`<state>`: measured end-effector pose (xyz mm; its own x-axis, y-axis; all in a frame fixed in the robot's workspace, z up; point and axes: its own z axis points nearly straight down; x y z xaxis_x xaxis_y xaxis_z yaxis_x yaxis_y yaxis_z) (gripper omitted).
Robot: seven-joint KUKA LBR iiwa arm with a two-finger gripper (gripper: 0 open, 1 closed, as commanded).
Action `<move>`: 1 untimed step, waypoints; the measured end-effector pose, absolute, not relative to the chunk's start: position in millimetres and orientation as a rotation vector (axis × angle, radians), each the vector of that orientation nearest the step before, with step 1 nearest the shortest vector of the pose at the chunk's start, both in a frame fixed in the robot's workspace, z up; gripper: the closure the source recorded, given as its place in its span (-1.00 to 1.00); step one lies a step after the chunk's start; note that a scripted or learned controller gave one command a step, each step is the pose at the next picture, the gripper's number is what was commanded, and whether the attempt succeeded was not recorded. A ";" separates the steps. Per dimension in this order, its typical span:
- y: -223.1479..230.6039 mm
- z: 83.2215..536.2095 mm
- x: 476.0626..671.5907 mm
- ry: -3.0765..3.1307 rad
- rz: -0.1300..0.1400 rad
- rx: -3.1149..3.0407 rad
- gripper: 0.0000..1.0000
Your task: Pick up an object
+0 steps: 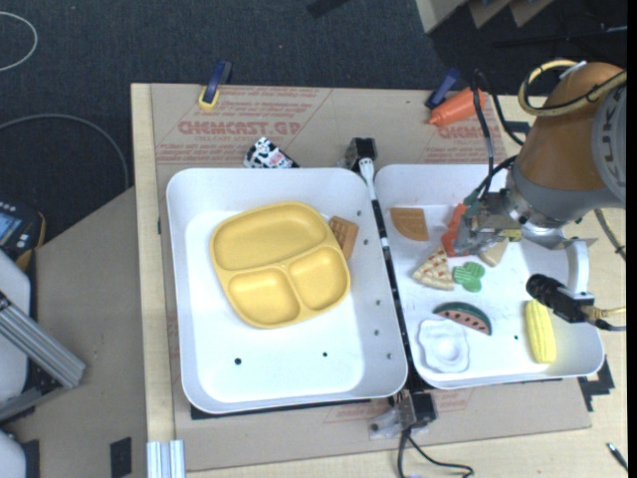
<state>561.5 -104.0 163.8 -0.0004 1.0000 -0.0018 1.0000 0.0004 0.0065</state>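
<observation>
On the desk [149, 267] the left shallow white bin [199, 366] carries a yellow plastic three-compartment plate [281, 264], with a small brown waffle-like piece [344, 233] touching its right rim. The right shallow white bin [408, 182] holds the candidates for picking: a tan bread-like slice [409, 223], a toy pizza wedge [434, 269], a white fried-egg toy [443, 347], a watermelon slice toy [464, 317], a green leafy toy [469, 276] and, far right, a yellow corn cob toy [540, 331]. The gripper [478, 229] is low over the bin's upper middle, just above the pizza wedge and green toy, with something red-orange beside it — possibly a toy, though the view is too cluttered to be sure. Whether the fingers are open or closed cannot be told. This looks like the reach-and-descend step — nothing is visibly held. The next move calls for centring over one toy, closing firmly, then lifting straight up.
</observation>
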 end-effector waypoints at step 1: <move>-98.7 224.6 569.4 2.219 0.008 2.213 1.00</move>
<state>569.4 -98.7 224.6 -0.0023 1.0000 -0.0018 1.0000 0.0023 0.0091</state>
